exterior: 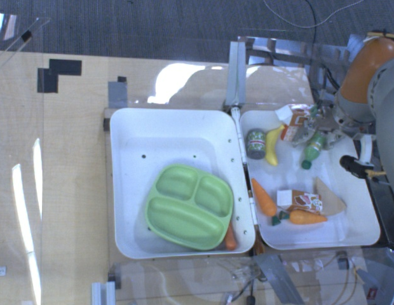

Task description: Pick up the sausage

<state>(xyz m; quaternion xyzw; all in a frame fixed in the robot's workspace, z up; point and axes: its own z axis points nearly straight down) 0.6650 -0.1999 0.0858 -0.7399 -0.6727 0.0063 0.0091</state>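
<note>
You see the end effector (pixel 316 127) at 12 o'clock in the right bin (pixel 368 234), grip state unreadable; no sausage lifted yet.

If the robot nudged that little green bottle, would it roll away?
Probably: the green bottle lies on its side, so its round body should roll readily. It looks small, so likely light, and its smooth surface might slip.
</note>
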